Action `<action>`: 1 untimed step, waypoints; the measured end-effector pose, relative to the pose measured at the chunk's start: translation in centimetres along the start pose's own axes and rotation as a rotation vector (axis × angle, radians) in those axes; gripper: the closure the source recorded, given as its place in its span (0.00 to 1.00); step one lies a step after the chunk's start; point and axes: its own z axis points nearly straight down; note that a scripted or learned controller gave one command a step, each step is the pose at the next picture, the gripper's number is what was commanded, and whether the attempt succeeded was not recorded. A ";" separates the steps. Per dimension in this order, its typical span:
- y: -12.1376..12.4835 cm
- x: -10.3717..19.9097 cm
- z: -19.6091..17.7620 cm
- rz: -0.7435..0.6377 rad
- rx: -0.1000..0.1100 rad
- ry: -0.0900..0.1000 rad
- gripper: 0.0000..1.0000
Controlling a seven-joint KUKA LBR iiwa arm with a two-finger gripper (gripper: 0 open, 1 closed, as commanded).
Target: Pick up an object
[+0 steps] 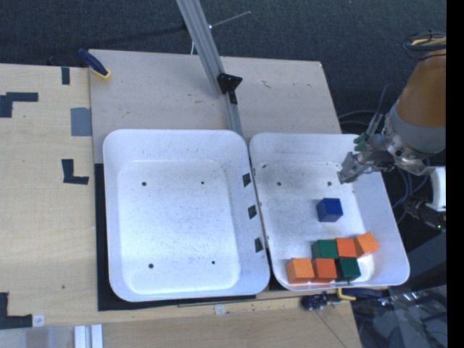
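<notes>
A blue cube (329, 209) lies alone in the middle of the right bin (290, 154). Near that bin's front edge several orange blocks (299, 269) and green blocks (325, 249) cluster together. My gripper (350, 168) hangs over the right bin's far right part, up and to the right of the blue cube. Nothing is visible between its fingers. The grey arm with its orange band (426, 96) comes in from the right.
The left bin (116, 151) stands beside the right one. A slanted metal bar (205, 38) crosses the bench behind the bins. A blue and yellow tool (94, 63) lies at the back left of the bench.
</notes>
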 end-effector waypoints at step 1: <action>2.0 4.8 -0.7 -0.005 0.005 0.003 1.00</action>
